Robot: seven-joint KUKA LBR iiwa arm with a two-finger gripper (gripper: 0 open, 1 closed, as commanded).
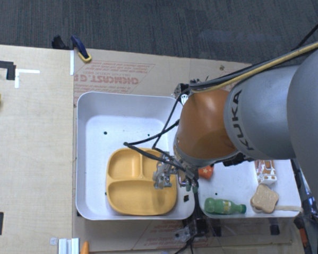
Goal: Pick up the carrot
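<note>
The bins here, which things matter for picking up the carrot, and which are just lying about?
For the job:
carrot, partly hidden under the arm, in the right bin
gripper, over the yellow tray

Lying about:
yellow tray, left bin
green bottle
bread slice
printed packet

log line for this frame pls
arm: over bins' shared wall | gripper: above yellow divided plate, left bin | carrot: right bin, partly under wrist, not held | nearby: green bottle, bread slice
</note>
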